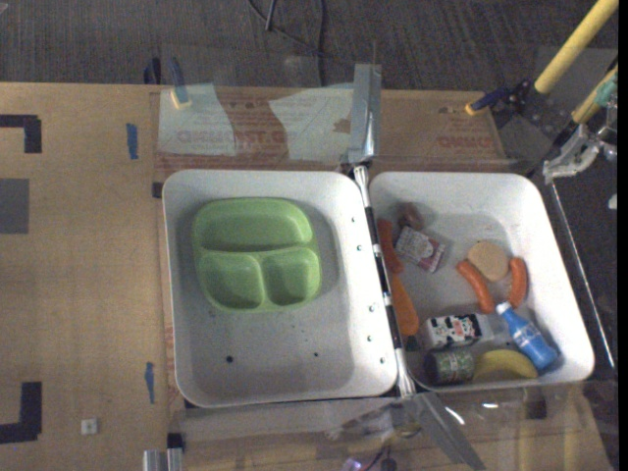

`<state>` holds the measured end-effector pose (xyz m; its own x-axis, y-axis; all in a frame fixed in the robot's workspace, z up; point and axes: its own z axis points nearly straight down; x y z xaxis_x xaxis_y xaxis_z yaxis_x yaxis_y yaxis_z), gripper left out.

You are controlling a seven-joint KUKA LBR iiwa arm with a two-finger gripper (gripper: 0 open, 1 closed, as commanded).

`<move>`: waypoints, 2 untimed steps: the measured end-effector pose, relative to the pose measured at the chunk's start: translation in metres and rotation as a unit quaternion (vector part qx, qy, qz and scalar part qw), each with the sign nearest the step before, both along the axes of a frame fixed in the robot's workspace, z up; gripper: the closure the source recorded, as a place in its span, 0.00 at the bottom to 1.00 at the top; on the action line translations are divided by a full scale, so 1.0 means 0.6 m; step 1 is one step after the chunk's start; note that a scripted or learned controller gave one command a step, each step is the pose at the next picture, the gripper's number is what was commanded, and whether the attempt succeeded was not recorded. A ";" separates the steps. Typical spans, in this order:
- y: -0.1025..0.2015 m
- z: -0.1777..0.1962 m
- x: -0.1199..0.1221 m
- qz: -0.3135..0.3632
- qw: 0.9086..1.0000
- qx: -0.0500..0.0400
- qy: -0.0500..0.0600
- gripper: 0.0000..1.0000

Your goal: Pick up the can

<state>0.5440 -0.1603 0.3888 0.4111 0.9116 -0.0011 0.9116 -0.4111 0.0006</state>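
Note:
The can [449, 365] is small and dark green. It lies on its side at the front left corner of the right bin [559, 226]. A yellow banana [506, 364] touches its right end. A black-and-white patterned carton [454, 330] lies just behind it.
The right bin also holds a blue bottle [529, 339], two orange sausages [475, 283], a round tan bun [488, 259], a pink packet [421, 248] and an orange carrot [404, 307] along the left wall. A green divided plate [257, 253] sits in the left bin [285, 361].

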 end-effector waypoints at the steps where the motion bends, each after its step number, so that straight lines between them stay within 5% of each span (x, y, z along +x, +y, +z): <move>1: -0.058 -0.195 -0.048 0.051 0.999 0.000 0.000 0.00; 2: -0.017 -0.458 -0.094 0.136 0.991 0.001 0.000 0.00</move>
<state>0.4876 -0.1703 0.1143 0.1511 0.9885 0.0004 0.9885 -0.1511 -0.0003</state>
